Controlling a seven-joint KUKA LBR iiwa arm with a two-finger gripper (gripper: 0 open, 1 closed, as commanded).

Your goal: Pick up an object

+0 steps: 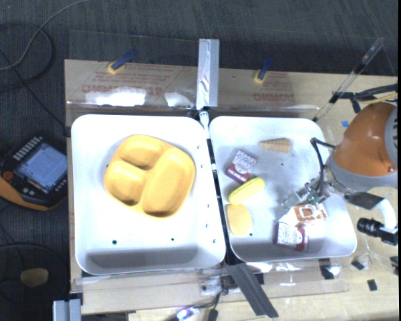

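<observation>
The right bin [281, 251] holds several small things: a tan wedge [275, 144] at the back, a maroon packet [242, 164], a yellow oblong piece [246, 190], a pale yellow round piece [238, 219], an orange-and-white packet [310, 212] and a dark red packet [291, 235]. My gripper [302, 194] hangs low over the right half of this bin, just above and left of the orange-and-white packet. Nothing is visibly held in it. The arm's orange band [367, 146] rises behind it at the bin's right rim.
The left bin [93, 246] holds one large lumpy yellow object [149, 174]. A handheld controller [33, 172] lies on the floor to the left. Clips and cables sit along the bench's back and right edges.
</observation>
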